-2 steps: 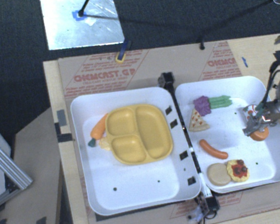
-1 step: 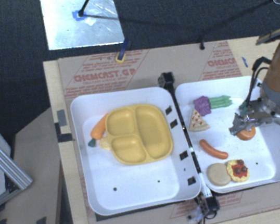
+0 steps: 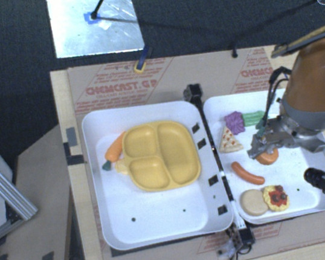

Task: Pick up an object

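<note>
Toys lie scattered in the right bin (image 3: 323,159), where the arm (image 3: 317,80) reaches in from the right. Its gripper (image 3: 263,147) hangs low over the middle of that bin, directly above an orange round piece (image 3: 269,156) that peeks out beneath it. From this slanted overhead angle the piece is partly hidden by the gripper body, and I cannot tell whether the gripper touches or grasps it; how wide the gripper stands is also hidden.

Around the gripper, all in the right bin: a purple piece (image 3: 234,121) near the far wall, with a green piece (image 3: 253,118) just beside it on the right; a pizza slice (image 3: 229,140) just in front of the purple one, near the divider; a red sausage (image 3: 247,173) lying at a slant near the middle, just left of the orange piece; a tan round cookie (image 3: 253,202) near the front wall, touching a small pasta dish with red sauce (image 3: 275,198) on its right.

The left bin (image 3: 119,225) holds a yellow divided plate (image 3: 156,156) with three compartments, sitting toward the far half. A carrot (image 3: 114,148) lies against the plate's left edge, tilted, its green end toward the left wall.

Both bins rest on a brown board (image 3: 124,83) on the bench.
</note>
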Controlling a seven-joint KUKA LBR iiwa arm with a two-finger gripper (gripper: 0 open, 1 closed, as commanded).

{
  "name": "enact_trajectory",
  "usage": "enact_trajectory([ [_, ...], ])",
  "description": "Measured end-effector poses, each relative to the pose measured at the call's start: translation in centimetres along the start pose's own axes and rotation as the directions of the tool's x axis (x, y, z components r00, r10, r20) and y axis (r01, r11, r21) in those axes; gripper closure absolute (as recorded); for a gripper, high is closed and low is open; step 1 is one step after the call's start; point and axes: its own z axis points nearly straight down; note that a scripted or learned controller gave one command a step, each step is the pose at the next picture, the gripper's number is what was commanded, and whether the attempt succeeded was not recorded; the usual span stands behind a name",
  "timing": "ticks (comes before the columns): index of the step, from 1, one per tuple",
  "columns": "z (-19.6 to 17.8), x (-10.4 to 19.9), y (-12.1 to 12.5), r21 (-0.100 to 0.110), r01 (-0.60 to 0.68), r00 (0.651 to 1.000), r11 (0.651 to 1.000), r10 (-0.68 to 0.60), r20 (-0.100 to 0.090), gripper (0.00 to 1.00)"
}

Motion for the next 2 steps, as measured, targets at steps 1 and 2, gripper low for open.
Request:
enact_trajectory([
  [1,0.2,4.5,0.6,0.001,-0.001,1.0,1.0,0.001,0.0,1.0],
  [2,0.8,10.0,0.5,0.002,0.001,1.0,1.0,-0.001,-0.001,1.0],
])
